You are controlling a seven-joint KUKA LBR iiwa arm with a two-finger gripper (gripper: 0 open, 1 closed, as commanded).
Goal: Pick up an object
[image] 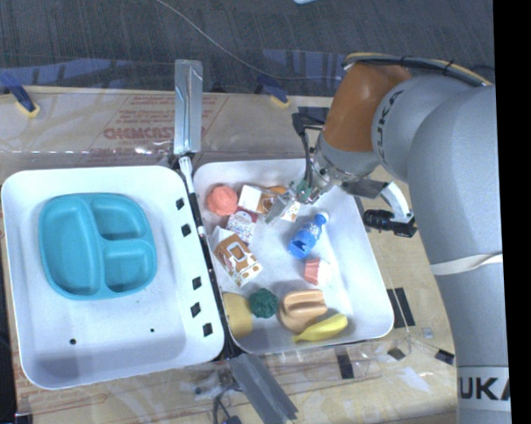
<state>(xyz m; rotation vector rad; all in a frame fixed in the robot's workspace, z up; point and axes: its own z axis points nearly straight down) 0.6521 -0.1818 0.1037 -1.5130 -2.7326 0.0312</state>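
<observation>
Nearest to us, along the front of the right bin (376, 320), we see a yellow banana (322, 329), a toy hot dog (302, 307), a dark green ball (263, 303) and a pale yellow piece (237, 315) at the bin's front left corner. Further back lie a small pink block (317, 271), a brown-and-white patterned packet (237, 256) and a blue bottle (307, 236). Toward the far side sit an orange ball (220, 200), a white cube (250, 199) and a few small wrappers (278, 206). The left bin (25, 349) holds a teal divided tray (97, 243). The claw (305, 193) hangs low over the far part of the right bin, just beside the wrappers; we cannot tell how wide it stands or whether anything is caught in it. The surface (86, 127) beyond the bins is covered with clear plastic sheeting.
</observation>
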